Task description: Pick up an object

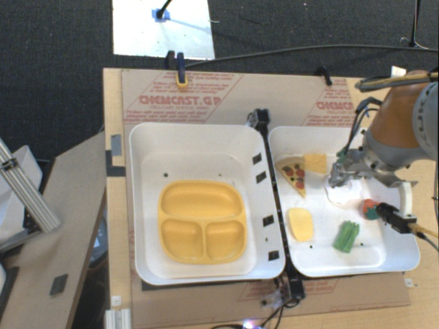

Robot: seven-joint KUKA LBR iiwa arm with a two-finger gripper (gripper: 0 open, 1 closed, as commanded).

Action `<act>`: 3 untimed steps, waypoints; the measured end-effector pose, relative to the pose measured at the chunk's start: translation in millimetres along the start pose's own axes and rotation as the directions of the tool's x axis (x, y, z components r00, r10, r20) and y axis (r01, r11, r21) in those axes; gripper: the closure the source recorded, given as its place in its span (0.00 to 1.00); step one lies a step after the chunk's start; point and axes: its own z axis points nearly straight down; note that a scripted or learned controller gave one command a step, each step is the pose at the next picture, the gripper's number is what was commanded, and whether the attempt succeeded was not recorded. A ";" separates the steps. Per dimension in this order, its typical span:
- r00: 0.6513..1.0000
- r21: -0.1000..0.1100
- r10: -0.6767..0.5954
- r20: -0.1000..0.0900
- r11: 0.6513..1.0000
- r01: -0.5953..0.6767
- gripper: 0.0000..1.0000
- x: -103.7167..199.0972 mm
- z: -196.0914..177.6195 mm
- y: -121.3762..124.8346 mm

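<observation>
Here the arm enters from the right edge, its orange band above the grey wrist, and bends down over the right bin. The gripper sits low above the upper middle of that bin, over a pale white object lying on the bin floor. Whether the gripper is spread or closed cannot be told, and nothing is seen held in it.

Left to right, the containers read as follows. The left bin holds a single yellow divided plate, lying flat near the bin's centre, with one long compartment at the top and two smaller ones below.

The right bin, touching the left along a shared black-marked seam, holds several small items. A pizza slice lies at the upper left, with a yellow cheese wedge just beside it on the right. A pale yellow oval piece lies below them near the seam. A green ridged object lies tilted toward the lower middle. A small red and green item lies near the wrist's black attachment, right of the white object.
</observation>
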 end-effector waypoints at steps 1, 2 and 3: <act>1.000 -0.002 -0.004 0.000 1.000 0.004 1.00 8.8 -58.4 4.4; 1.000 -0.004 -0.004 0.001 1.000 0.004 1.00 2.4 -119.4 11.2; 1.000 0.001 -0.005 -0.001 1.000 0.005 1.00 2.3 -121.8 12.1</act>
